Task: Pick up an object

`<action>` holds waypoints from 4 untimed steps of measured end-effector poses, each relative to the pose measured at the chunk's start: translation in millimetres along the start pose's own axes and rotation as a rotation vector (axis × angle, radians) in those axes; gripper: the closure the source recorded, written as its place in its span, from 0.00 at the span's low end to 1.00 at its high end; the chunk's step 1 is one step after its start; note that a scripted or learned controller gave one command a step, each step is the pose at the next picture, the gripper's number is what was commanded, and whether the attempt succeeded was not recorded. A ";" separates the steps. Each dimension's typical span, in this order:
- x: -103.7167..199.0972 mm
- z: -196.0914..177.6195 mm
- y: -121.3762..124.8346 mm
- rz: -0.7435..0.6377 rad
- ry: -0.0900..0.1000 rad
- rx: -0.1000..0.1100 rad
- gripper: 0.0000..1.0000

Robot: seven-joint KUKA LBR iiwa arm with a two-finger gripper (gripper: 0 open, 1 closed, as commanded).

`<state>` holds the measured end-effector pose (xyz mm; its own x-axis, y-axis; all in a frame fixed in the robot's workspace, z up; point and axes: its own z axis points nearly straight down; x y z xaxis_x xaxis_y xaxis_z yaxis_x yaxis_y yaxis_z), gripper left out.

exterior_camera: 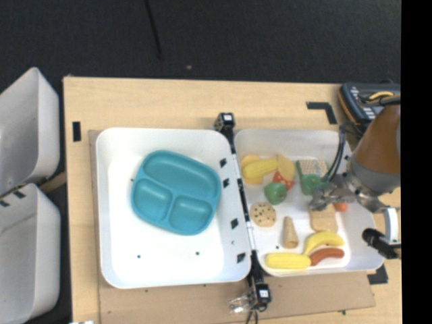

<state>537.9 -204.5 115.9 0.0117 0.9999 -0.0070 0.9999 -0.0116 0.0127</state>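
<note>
Plate (177, 193), teal, sits alone in left bin (115, 262); ignore it. Right bin (283, 139) holds the toy food: cookie (262, 214), cone (289, 232), corn (288, 260). Gripper (329, 198) is low over the toast (322, 220); can't tell its opening or any hold. Best to centre on one isolated piece, descend straight, avoid neighbours.

Toy foods (291, 211) scattered flat in the right bin (351, 265) (banana, corn, cookie, cone, sausage, green pieces)
</note>
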 end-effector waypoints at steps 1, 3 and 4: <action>-5.0 -64.1 1.0 -0.009 0.004 0.006 1.00; -14.9 -125.4 -3.0 -0.012 0.005 0.010 1.00; 24.5 -127.6 35.5 -0.018 0.007 0.009 1.00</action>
<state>572.1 -179.5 243.7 -0.0067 1.0000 -0.0004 1.0000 0.0067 0.0038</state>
